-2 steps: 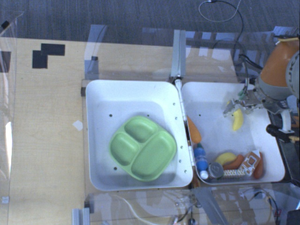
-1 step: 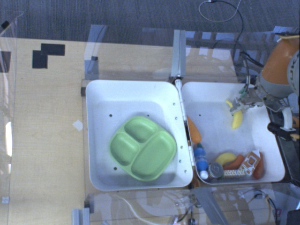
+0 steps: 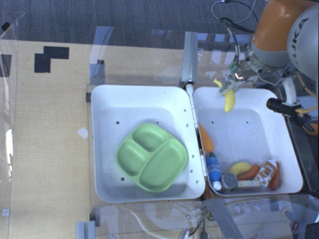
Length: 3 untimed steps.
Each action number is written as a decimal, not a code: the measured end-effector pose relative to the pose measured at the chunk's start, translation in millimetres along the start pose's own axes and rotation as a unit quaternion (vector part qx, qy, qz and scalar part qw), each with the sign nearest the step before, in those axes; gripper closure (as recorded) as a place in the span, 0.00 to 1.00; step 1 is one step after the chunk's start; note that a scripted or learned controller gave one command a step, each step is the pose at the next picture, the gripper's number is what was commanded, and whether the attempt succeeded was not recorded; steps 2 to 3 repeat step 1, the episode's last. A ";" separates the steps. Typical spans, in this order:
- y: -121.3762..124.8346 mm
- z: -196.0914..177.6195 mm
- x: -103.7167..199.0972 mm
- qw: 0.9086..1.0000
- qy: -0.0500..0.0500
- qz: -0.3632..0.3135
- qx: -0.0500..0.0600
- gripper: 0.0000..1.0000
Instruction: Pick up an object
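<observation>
Pincer (image 3: 230, 86) hangs over the far edge of the right bin (image 3: 249, 116), w/ a yellow banana (image 3: 229, 101) dangling just below it. Banana's top end sits up between the fingers, so pincer looks clamped on it, tho the grip is small in the view & hard to confirm. The fruit hangs roughly upright and seems clear of the bin floor. Judging by that, the pick is mostly done: object grabbed & lifted. What's left is prob. just carrying it up securely; the hold is near the tip, so a slip is poss.

Rest of right bin, near corner: a blue bottle (image 3: 213, 167) along the divider, an orange carrot-like piece (image 3: 207, 139) just above it, a grey round can/lid (image 3: 230, 181), another yellow item (image 3: 240, 168), a red-orange sausage-like thing (image 3: 250, 172) and a small orange-white carton (image 3: 266, 171). All bunched together, well apart from the banana.

Left bin (image 3: 107, 113) holds a green divided plate (image 3: 152, 157), 3 compartments, lying slightly tilted.

Surface: light wood counter (image 3: 45, 133) w/ black marker shapes (image 3: 51, 58) at far left, clear plastic guards around the bins. Beyond it, dark blue-grey carpet (image 3: 124, 6). Cables loop near the arm (image 3: 284, 31) at the far right
</observation>
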<state>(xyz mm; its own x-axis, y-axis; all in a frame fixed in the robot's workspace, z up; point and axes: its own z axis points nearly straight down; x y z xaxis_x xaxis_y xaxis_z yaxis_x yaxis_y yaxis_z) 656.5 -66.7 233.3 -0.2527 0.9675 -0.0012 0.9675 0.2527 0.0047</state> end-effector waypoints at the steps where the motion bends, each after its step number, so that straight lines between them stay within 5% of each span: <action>1: 1.2 -65.0 22.1 1.000 0.000 0.013 0.000 1.00; 3: 1.2 -65.0 22.1 1.000 0.000 0.013 0.000 1.00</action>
